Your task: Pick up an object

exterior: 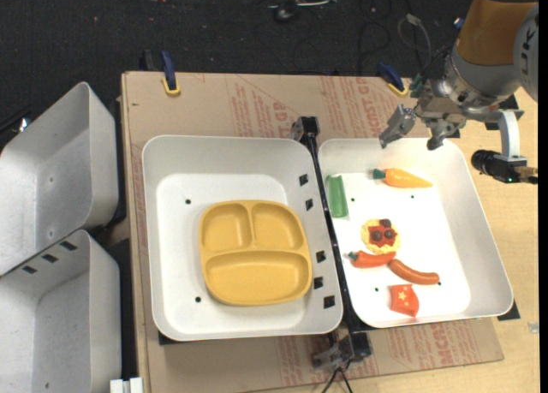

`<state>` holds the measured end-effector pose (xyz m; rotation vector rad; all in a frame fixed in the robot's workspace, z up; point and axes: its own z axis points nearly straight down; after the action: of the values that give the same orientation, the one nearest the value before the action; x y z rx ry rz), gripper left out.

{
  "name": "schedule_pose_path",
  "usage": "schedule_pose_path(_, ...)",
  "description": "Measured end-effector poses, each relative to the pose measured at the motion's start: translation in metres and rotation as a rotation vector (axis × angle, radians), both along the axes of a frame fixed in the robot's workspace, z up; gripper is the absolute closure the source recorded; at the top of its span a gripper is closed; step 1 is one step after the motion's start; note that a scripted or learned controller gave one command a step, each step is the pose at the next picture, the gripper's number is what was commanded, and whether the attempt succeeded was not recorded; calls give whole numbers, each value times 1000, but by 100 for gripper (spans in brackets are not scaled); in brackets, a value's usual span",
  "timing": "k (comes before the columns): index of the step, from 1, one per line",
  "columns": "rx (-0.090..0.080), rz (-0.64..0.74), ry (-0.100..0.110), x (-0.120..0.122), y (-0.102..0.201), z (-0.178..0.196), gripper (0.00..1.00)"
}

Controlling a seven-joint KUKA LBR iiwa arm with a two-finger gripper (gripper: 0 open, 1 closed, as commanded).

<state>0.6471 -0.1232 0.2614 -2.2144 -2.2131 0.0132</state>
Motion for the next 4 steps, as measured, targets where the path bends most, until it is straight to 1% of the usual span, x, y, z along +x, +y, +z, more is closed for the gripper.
schedule_pose_path(1, -2, 2, -14, 2, 0, 8, 0)
schedule_pose_path(2, -2, -1, -10, 3, -10, -43, 0)
schedule_pose_path(4, -1, -1, -9, 3, -14, -170, 0)
